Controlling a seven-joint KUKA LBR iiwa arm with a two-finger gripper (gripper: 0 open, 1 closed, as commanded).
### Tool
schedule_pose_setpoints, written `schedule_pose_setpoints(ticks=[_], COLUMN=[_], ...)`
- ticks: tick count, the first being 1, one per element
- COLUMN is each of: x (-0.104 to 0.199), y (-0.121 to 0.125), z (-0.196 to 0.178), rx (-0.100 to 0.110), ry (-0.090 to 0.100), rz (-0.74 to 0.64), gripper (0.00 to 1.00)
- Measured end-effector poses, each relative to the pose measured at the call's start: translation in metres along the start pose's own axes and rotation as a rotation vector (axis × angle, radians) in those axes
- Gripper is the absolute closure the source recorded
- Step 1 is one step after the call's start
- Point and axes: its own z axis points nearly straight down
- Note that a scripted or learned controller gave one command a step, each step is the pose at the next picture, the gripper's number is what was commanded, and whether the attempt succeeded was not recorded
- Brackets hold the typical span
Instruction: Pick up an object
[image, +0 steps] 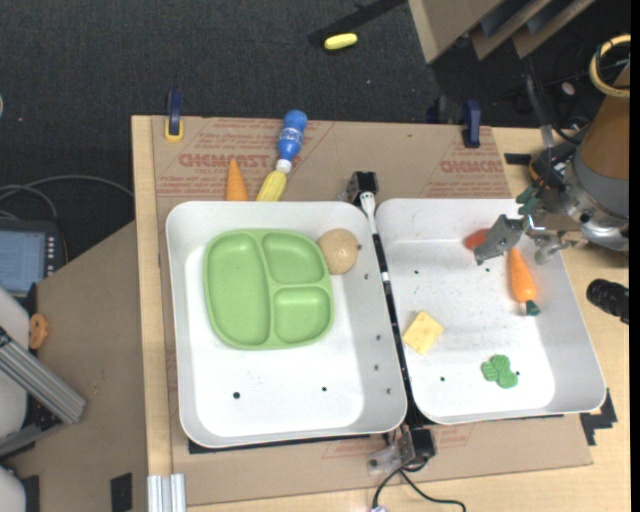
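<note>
The grey two-finger gripper (510, 238) hovers over the upper part of the right shallow white bin (560, 395); whether its jaws are released or clenched cannot be told. An orange plastic carrot (521, 279) lies in that bin just beneath it, with a yellow cheese wedge (422, 332) and a green broccoli piece (499, 371) nearer the front.

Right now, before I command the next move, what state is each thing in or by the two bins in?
gripper: over the right bin's far right part, nothing seen between its fingers
carrot: lying in the right bin, just under the gripper
red piece: lying left of the gripper
cheese wedge: lying flat
broccoli: lying loose
green divided plate: flat in the left bin
tan ball: beside the plate
</note>
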Motion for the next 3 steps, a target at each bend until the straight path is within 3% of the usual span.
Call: schedule_pose_setpoints(ticks=[1,2,3], x=[-0.069,-0.092,-0.059], y=[0.034,0.062,0.028], z=[0.108,0.187,0.183], rx=[0.004,0.000,0.004], ry=[-0.001,-0.001,0.003], rz=[0.005,0.001,0.000], gripper=[0.00,0.00,0.00])
